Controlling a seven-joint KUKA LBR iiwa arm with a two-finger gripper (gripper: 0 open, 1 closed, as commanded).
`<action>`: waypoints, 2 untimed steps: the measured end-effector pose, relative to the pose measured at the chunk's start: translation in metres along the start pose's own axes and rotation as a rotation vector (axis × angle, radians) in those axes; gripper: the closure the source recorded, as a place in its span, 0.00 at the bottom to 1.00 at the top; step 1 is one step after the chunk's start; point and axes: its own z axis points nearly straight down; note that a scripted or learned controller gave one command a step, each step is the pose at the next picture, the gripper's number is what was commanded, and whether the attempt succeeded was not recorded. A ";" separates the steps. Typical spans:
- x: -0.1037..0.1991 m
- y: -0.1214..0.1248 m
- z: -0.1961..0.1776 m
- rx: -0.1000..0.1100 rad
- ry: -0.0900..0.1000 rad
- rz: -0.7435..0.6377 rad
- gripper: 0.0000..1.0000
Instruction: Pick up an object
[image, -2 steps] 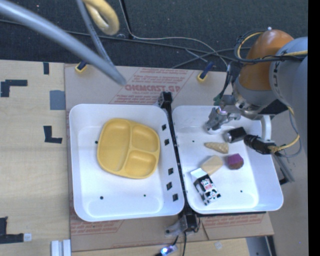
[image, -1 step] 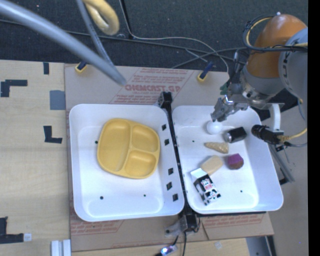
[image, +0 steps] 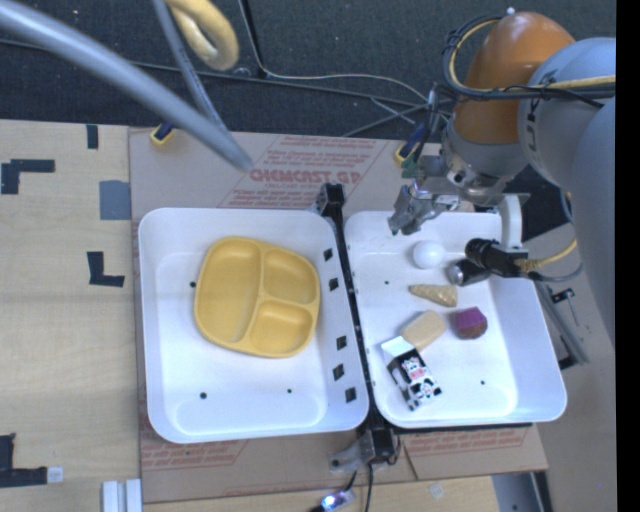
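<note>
2 bins, gripper above the far edge of the right one

Gripper (image: 408, 222) hangs over the right bin's (image: 535, 400) far left corner, nothing between its fingers, whose spread I cannot tell; in that bin lie a white ball (image: 428, 254), a tan wedge (image: 433, 294), a beige block (image: 423, 329), a purple lump (image: 469, 322) and a small black-and-white carton (image: 413, 374); the left bin (image: 165, 380) holds a yellow divided plate (image: 256, 297).

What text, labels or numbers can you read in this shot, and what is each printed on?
"CHEMCAST GP", in red, partly blurred so the reading is uncertain: on the brown cardboard sheet under the two bins.
Smaller red lines above and below it on the same sheet: too blurred to read.
Black-and-white carton in the right bin: printed pattern, no legible words.
Yellow divided plate: no text.
</note>
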 end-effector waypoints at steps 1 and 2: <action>0.046 0.011 0.001 0.001 -0.001 0.001 1.00; 0.095 0.006 0.002 0.002 -0.001 0.001 1.00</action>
